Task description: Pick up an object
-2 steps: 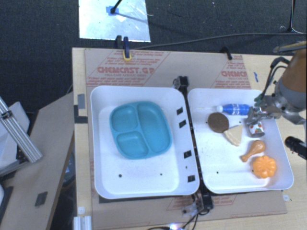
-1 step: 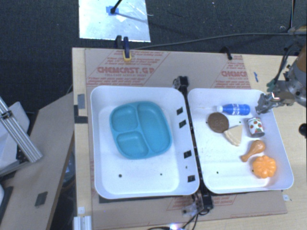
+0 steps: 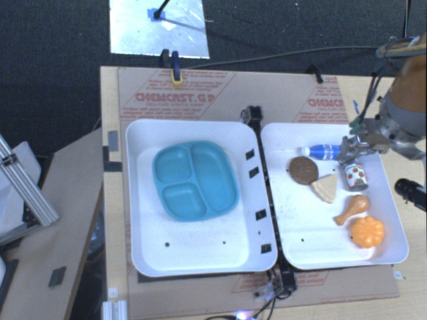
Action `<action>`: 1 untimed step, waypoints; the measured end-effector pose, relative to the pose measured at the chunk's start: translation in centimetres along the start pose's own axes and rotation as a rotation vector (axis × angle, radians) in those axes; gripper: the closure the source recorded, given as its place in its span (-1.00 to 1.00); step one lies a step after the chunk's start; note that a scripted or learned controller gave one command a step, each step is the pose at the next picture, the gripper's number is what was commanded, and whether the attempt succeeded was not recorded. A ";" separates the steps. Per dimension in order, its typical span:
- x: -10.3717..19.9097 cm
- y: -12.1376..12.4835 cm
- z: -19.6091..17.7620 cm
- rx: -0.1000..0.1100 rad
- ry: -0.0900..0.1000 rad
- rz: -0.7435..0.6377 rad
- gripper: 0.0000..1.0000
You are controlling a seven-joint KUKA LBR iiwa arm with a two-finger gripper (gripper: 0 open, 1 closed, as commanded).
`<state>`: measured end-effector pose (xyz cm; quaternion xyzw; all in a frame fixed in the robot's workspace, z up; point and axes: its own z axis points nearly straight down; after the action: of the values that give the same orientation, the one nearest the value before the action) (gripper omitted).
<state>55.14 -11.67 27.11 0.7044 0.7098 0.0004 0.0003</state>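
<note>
My gripper (image 3: 351,149) hangs over the back of the right bin (image 3: 293,252), with the grey and orange arm (image 3: 407,102) coming in from the right. It sits just over the right end of a blue and white tube (image 3: 323,152) and directly behind a small spotted can (image 3: 355,176). Whether it touches either one is unclear. Also in this bin lie a brown round cookie (image 3: 303,170), a pale wedge (image 3: 325,189), a toy drumstick (image 3: 351,209) and an orange pumpkin (image 3: 367,231).
The left bin (image 3: 143,245) holds a blue divided plate (image 3: 195,179). A black hinge strip (image 3: 261,192) runs between the bins. A metal plate (image 3: 159,19) lies behind the bench, and an aluminium rail (image 3: 27,189) stands at the left.
</note>
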 end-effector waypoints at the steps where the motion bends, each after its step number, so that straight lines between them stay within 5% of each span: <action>1: 4.9 -1.2 0.0 -0.001 0.001 -0.001 1.00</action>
<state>53.93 -6.76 27.08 0.7040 0.7102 0.0009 0.0003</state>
